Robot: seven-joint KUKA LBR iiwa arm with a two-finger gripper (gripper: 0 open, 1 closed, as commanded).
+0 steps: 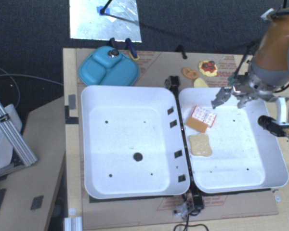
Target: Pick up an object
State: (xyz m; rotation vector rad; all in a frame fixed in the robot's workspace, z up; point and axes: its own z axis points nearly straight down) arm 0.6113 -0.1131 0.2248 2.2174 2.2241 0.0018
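In the right bin point(260, 177), an orange block with a red-and-white checked top point(202, 119) lies near the left wall. A tan toy bread slice point(200, 145) lies just in front of it. A small dark round disc point(137, 157) rests on the floor of the left bin point(101, 177). My gripper point(231, 100) hangs over the back part of the right bin, up and to the right of the checked block. It is open, with nothing between its fingers point(220, 99).
Behind the bins on the board are a blue divided plate point(108, 69), a brown cookie-like toy point(189, 73), a round red-topped toy point(208, 68) and a pale yellow piece point(200, 83). A shiny foil sheet point(105, 13) lies farther back. A black divider point(180, 129) joins the bins.
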